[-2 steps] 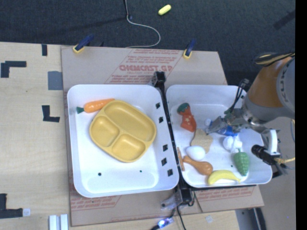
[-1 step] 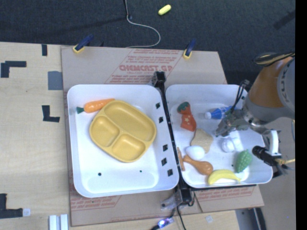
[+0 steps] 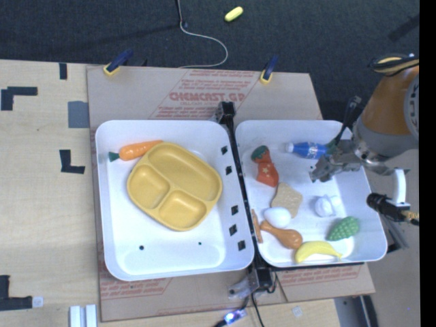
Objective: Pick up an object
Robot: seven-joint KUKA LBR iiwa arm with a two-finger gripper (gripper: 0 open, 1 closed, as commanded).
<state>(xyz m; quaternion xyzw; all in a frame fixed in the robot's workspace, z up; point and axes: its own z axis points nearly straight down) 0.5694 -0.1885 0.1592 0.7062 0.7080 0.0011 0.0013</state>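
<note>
The gripper (image 3: 325, 171), fingers' spread impossible to tell, hangs over the right bin (image 3: 361, 247) beside the blue bottle (image 3: 306, 149), which lies flat and could roll away from an off-centre pinch.

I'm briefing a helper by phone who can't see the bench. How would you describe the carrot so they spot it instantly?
Look in the left white bin, where a yellow divided tray lies. The carrot lies by the tray's upper left edge: the bin's one orange thing, with a green tip.
</note>
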